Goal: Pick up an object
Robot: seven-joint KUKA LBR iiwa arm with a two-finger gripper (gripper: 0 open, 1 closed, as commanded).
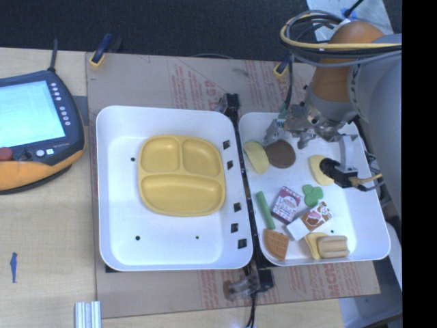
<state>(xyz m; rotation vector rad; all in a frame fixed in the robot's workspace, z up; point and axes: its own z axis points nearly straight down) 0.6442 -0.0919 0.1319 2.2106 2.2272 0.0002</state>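
Note:
My gripper (291, 135) hangs low over the back of the right bin (372, 217), under the grey wrist with its orange band (332, 80). Right below and touching it in the view lies a brown round piece (280, 156). A pale yellow piece (257, 158) lies just left of that one, and another yellow piece (318, 170) to its right. Nearer the front are a green stick (265, 210), a pink carton (287, 204), a green leaf shape (313, 195), a red and white carton (317, 216), a waffle (276, 244) and a bun (332, 247).
The left bin (116, 203) holds a yellow divided plate (181, 175). A black clip rail (237, 183) runs between the bins. A teach pendant (34, 132) lies on the bench at far left. Cables (311, 29) loop above the arm.

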